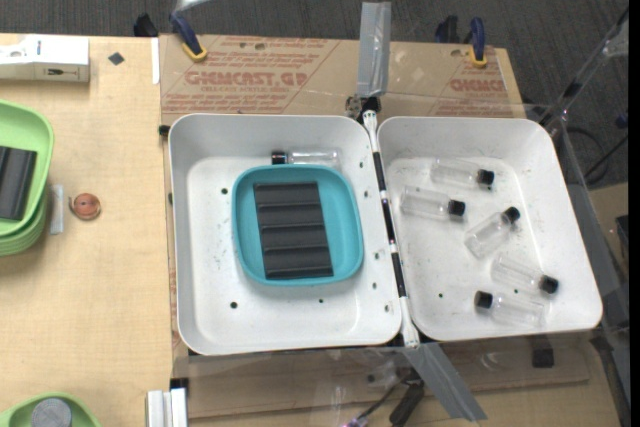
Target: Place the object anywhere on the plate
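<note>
- Two white bins sit side by side at the middle of the frame: the left bin (200, 315) and the right bin (570, 305).
- A teal plate (245, 215) lies in the left bin, with a black ribbed insert (292, 230) on it.
- One clear vial with a black cap (300, 157) lies just above the plate, near the bin's upper wall, off the plate.
- Five more vials (495, 230) are scattered in the right bin.
- A green tray (30, 140) sits at the left edge.
- Gripper: its state cannot be told.
</note>
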You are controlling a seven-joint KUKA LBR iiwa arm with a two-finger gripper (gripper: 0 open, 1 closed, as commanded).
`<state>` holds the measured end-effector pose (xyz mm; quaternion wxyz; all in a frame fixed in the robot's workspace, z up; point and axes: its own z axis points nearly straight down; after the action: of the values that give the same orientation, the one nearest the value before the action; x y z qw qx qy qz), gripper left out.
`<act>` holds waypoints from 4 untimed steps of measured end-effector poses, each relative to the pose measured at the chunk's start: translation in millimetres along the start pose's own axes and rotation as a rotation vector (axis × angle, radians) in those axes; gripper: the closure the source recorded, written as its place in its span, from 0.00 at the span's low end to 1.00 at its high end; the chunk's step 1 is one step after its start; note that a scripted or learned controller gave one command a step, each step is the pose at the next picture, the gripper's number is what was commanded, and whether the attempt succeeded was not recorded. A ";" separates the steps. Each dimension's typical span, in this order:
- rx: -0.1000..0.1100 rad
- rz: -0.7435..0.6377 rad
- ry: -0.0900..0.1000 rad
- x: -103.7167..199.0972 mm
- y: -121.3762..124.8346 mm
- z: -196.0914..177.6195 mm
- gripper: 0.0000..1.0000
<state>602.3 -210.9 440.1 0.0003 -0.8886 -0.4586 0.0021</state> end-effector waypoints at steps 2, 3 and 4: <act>0.000 0.000 0.000 0.0 0.0 0.0 0.00; 0.000 0.000 0.000 0.0 0.0 0.0 0.00; 0.000 0.000 0.000 0.0 0.0 0.0 0.00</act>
<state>602.3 -210.9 440.1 0.0003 -0.8886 -0.4586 0.0021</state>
